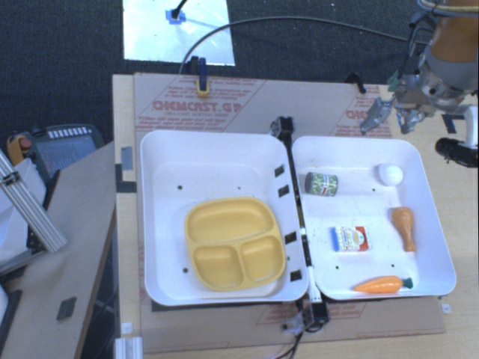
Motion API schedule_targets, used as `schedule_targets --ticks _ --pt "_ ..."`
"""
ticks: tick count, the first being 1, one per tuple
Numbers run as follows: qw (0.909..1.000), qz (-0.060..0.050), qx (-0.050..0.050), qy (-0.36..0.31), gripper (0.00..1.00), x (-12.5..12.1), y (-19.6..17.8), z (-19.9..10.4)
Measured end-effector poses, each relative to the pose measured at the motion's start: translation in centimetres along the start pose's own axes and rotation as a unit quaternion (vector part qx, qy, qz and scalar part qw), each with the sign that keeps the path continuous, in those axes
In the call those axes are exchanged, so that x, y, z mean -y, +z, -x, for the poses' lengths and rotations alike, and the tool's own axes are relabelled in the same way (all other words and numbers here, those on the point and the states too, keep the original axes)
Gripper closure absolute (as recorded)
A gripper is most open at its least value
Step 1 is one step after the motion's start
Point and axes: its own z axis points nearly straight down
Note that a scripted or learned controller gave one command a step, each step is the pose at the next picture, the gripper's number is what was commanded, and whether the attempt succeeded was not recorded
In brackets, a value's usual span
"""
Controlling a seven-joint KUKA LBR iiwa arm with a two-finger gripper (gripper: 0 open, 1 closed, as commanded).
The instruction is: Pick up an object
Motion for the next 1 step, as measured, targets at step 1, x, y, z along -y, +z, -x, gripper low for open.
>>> schedule_targets --ticks 1 --pt "1.0 0.005 0.001 -0.001 0.0 -0.17 -0.59 -0.02"
